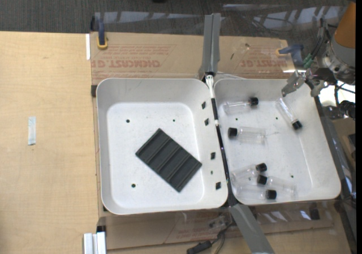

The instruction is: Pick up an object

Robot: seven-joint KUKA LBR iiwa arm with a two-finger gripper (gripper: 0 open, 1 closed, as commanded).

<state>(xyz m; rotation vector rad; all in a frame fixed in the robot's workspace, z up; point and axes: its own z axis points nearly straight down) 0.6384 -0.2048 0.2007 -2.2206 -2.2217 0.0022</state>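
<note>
The end effector [294,84] hovers at the far right corner of the right bin [331,182]; whether it is spread or closed, I cannot tell. Clear plastic vials with black caps lie scattered there, the nearest vial [288,114] just below it. Descend squarely over its slick, round body. A ribbed dark slab [168,160] lies flat in the left bin [104,151].
</note>
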